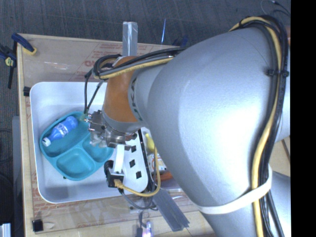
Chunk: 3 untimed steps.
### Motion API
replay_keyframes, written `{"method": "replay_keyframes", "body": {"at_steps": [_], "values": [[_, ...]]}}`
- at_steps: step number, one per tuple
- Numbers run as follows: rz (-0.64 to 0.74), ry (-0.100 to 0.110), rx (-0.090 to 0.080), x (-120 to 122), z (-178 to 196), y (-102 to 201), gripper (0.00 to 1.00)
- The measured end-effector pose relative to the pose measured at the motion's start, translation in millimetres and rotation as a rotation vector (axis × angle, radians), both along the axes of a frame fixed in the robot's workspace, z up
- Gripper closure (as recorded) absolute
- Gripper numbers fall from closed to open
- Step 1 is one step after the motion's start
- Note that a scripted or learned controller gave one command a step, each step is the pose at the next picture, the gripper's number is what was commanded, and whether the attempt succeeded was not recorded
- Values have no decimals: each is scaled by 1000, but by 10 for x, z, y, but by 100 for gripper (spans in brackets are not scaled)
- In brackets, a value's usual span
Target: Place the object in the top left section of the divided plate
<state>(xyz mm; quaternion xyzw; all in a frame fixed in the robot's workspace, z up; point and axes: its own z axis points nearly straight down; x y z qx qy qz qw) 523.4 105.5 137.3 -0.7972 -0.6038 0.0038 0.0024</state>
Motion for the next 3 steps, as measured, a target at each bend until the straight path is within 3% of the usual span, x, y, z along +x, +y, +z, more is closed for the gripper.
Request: {"method": "replay_keyframes", "body": {"at_steps": [1, 2, 3], "values": [[217, -3, 2, -278, 530, -281, 100], [115, -1, 2, -474, 523, -630, 100], [-149, -5, 0, -465, 530, -920, 100]]}}
